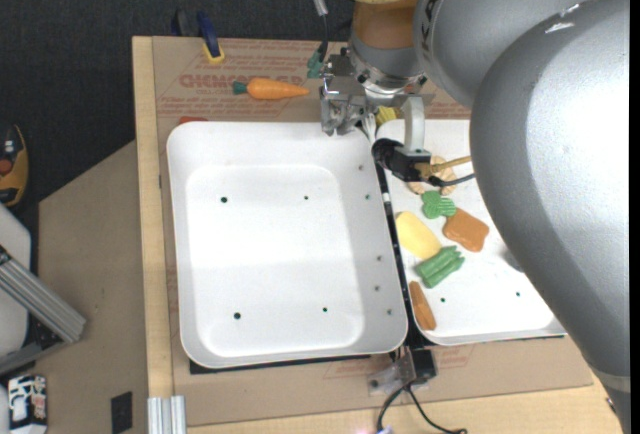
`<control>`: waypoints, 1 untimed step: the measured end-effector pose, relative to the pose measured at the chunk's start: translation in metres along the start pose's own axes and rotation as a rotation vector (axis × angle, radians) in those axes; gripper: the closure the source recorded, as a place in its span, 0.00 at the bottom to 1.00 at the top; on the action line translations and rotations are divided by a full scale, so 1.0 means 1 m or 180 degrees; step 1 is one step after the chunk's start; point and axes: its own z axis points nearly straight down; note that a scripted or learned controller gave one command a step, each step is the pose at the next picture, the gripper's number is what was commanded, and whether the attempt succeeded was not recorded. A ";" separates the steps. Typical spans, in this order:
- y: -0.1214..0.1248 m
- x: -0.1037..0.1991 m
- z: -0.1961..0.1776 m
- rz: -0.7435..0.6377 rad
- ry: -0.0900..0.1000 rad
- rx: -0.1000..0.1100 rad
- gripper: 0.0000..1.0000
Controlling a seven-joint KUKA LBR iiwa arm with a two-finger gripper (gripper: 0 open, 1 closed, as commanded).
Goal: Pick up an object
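Note:
My gripper (341, 122) hangs over the back right corner of the left white bin (270, 252), close to the wall between the two bins. A toy carrot (275, 89) lies on the cardboard behind that bin, just left of the gripper. The right bin (500, 317) holds a yellow piece (418, 234), an orange piece (466, 230), a small green piece (437, 205), a longer green piece (440, 268), a brown sausage shape (422, 307) and a tan piece (447, 167). The arm's grey body covers that bin's right part.
The bins rest on a brown cardboard sheet (160, 222). A blue and yellow clamp (208, 37) grips its back left edge. Metal rails (40, 297) lie off the bench at the lower left.

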 end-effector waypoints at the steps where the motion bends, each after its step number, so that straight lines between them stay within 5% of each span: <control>1: -0.008 -0.104 0.001 0.0046 -0.0020 0.0020 1.00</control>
